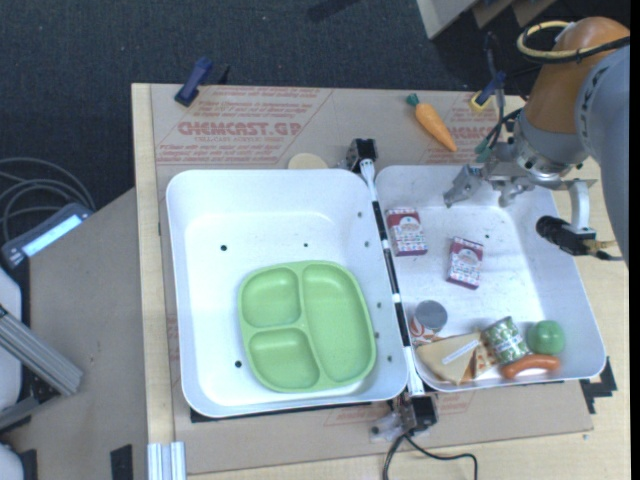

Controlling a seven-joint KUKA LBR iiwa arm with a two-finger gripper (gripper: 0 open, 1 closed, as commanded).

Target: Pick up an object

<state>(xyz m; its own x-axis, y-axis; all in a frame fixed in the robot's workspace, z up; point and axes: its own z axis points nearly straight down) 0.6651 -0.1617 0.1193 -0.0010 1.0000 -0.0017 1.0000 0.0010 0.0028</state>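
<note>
Single fixed camera above the bench (240,118), angled down over both white bins (200,218); arm (590,88) enters right.

The grey arm (600,88) is showing an orange band above its wrist. A metallic gripper (487,183) is ending it, with cables looping alongside.

A robotics lab: taped cardboard bench (250,128), loose cables (30,203), two white bins (200,208) on dark carpet.
</note>
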